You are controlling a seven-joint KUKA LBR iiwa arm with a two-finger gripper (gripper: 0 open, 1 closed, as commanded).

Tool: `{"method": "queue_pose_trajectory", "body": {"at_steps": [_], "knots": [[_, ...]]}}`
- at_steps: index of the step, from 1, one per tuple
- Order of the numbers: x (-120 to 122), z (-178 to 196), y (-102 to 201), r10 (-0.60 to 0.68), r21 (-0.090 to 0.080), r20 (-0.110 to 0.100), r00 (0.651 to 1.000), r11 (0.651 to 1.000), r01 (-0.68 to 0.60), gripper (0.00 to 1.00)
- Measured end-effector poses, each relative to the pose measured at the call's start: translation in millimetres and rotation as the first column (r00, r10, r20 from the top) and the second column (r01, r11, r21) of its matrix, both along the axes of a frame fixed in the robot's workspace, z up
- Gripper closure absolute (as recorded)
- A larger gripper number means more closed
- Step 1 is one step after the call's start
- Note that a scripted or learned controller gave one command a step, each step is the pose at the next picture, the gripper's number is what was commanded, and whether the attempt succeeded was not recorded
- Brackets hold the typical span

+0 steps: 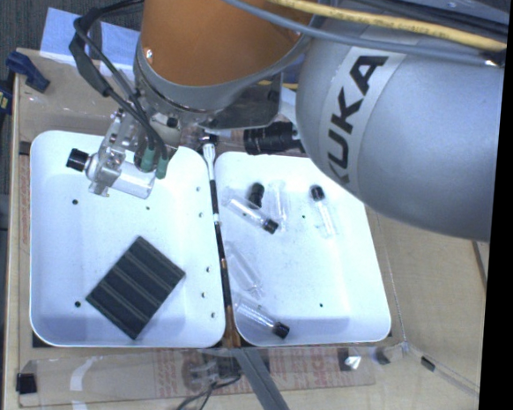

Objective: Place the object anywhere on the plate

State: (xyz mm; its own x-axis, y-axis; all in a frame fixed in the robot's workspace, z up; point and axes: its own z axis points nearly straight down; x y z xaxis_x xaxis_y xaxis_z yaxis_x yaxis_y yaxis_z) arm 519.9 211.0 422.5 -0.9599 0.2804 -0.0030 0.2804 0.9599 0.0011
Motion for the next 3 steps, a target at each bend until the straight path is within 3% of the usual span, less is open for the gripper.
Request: {"method": "queue_pose_trajectory", "body": {"at_steps": [1, 2, 3], "knots": [[-36, -103, -34, 0.045, -0.002, -0.005, 0.999, 0.999, -0.045, 1.00], [-45, -244, 7, -0.298, -0.005, -0.008, 0.955, 0.955, 0.298, 1.00], [-43, -83, 7, -0.207, 0.001, -0.001, 0.978, 0.978, 0.207, 1.00]]}}
